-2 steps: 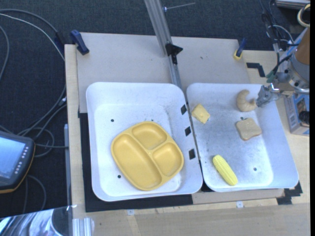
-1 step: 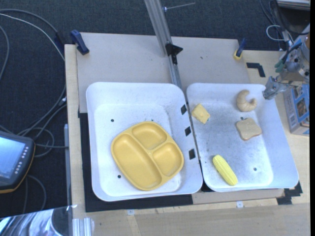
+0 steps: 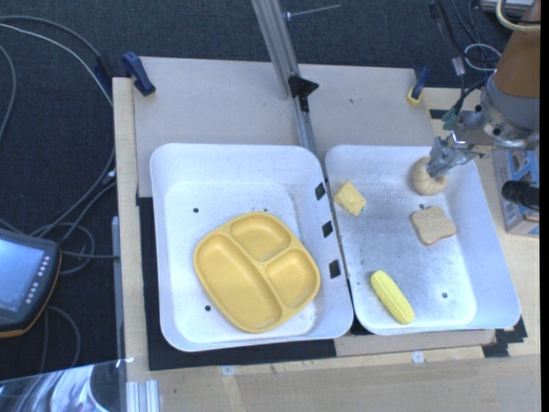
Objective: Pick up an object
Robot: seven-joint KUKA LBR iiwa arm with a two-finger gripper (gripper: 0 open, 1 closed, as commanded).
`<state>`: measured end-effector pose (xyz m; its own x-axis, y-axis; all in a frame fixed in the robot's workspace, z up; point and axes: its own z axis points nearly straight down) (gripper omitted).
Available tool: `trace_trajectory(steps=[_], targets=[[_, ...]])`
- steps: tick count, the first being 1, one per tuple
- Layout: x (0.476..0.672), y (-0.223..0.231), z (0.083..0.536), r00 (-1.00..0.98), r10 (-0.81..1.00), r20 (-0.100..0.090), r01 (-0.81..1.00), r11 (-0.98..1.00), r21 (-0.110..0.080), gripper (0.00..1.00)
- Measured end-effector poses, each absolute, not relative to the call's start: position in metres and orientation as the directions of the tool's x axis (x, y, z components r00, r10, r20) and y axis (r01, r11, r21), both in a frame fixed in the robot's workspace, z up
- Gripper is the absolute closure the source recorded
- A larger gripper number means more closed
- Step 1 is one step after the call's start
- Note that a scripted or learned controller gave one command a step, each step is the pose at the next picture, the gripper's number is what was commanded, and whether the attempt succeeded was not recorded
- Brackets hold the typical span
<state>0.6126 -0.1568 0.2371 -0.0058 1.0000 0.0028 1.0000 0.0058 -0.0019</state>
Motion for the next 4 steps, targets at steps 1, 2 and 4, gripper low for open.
trace_trajectory(steps=[1, 2, 4], targets=[[0.62, -0.099, 0.235, -0.007, 1.0, 0.003, 1.0, 0.007, -0.002, 1.0], [0.606, -0.038, 0.235, -0.008, 1.0, 0.004, 1.0, 0.008, -0.003, 1.0], [0.586, 0.065, 0.241, -0.007, 1.0, 0.003, 1.0, 0.007, -0.004, 1.0]])
